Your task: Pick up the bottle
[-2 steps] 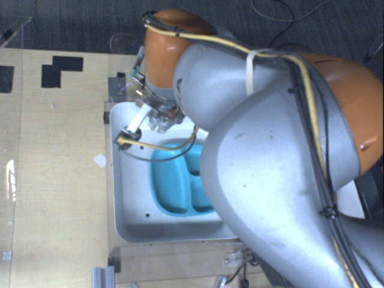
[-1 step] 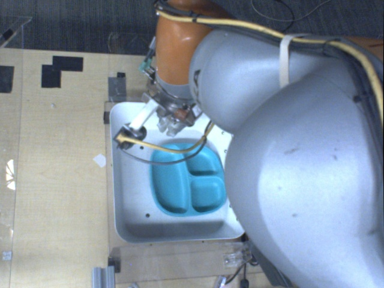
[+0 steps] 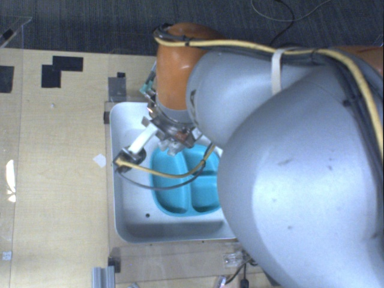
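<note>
Frankly, most of what I need is covered from this camera. The grey arm (image 3: 300, 173) takes up the right half of the frame and hides the right-hand bin entirely, along with the right part of the left bin (image 3: 123, 179). The gripper (image 3: 174, 141) hangs below the orange band (image 3: 175, 71), over the upper middle of that left bin. Its tip is lost against the wrist hardware, so I cannot tell whether it is open or closed, or whether it grips anything.

A white cylinder (image 3: 141, 143) with a black end sticks out slantwise just left of the gripper, and a yellow cable (image 3: 174, 175) loops from that black end back under the wrist. I cannot tell whether this is the bottle or part of the tool. Directly beneath the gripper sits a blue divided tray (image 3: 183, 191); its right side is cut off by the arm, and whatever lies in its upper part is too blurred to name. A small teal object (image 3: 146, 89) peeks out beside the orange band, mostly hidden.

The bin rests on a pale wooden table (image 3: 54, 161) with black markings (image 3: 60, 69) near its far edge. Dark carpet (image 3: 90, 5) lies beyond, with a thin black wire (image 3: 282, 8) curling across it.
</note>
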Controlling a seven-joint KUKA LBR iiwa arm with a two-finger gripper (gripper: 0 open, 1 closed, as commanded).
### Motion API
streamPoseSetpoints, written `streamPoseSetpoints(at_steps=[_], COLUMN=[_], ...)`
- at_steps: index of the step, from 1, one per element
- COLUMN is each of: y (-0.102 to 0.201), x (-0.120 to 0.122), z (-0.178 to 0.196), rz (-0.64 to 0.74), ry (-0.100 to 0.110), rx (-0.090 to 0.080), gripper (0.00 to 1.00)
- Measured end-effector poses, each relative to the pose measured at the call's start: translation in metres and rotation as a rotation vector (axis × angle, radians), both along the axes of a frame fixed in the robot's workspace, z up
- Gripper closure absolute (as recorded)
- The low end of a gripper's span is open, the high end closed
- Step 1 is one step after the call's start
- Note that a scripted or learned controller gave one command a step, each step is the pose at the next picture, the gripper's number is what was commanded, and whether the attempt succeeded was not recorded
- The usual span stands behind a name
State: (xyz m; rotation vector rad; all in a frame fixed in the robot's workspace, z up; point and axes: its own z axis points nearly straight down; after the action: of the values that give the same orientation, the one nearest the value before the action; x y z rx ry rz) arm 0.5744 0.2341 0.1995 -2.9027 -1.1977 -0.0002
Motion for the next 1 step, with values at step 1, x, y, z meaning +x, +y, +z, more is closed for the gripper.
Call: streamPoseSetpoints(at_steps=[1], y=[0.0002], x=[0.0075], z=[-0.0141], rz=[-0.067], ry=[-0.002], rx=[0.002], gripper=[1.00])
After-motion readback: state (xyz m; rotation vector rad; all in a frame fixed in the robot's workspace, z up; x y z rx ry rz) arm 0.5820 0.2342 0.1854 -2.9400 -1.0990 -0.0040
